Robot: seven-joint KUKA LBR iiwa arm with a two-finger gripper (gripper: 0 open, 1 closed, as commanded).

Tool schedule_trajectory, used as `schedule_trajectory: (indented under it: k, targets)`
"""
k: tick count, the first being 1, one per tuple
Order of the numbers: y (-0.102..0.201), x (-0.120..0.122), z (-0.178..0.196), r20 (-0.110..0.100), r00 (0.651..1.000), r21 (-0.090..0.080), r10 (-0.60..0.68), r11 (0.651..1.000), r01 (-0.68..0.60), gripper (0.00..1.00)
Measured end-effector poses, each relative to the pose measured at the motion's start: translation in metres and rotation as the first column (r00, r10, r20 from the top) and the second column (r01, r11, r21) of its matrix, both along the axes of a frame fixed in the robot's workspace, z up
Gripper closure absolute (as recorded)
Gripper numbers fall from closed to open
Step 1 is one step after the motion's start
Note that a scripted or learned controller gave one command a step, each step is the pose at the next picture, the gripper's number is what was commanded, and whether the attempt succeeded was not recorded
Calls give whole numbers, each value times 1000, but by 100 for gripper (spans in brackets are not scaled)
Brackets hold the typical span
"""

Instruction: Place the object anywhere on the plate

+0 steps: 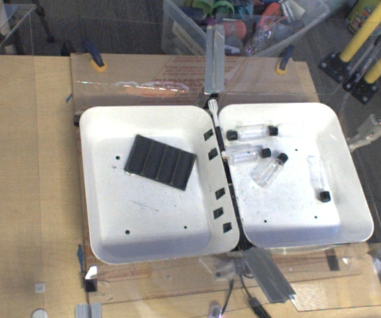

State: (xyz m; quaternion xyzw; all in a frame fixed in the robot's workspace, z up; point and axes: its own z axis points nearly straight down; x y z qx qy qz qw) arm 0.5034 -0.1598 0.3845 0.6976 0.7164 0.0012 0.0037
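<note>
The pale wooden bench (24, 177) bears two shallow white bins set side by side, their inner rims touching along a line of small black tabs. The right white bin (349, 204) is the one near the gripper (374, 132), which appears as a pale, blurred shape just past that bin's outer rim, at the edge of the camera view. Its outline is too faint to tell whether it is open or closed, and nothing can be made out in its hold. The left white bin (104, 230) lies beyond the right one, well apart from the gripper.

Behind both bins, away from the gripper, stands a clear plastic tote (177, 18) heaped with coloured toys.

The black ribbed rectangular plate (160, 162) lies flat and slightly skewed in the left bin, on the side far from the gripper, and nothing rests on it.

The clear plastic vials with black caps (250, 133) lie on their sides in the right bin. Most are clustered at the end far from the gripper, just beside the shared rim. One separate vial (317, 177) lies nearer the gripper, its cap pointing toward the bin's front edge. All of them are apart from the plate, across the divide.
</note>
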Motion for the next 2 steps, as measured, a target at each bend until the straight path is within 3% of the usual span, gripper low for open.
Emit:
schedule_trajectory:
  k: [1, 2]
  targets:
    - [0, 1, 11, 4, 1000, -1, 1, 1000, -1, 100]
    - [0, 1, 11, 4, 1000, -1, 1, 1000, -1, 0]
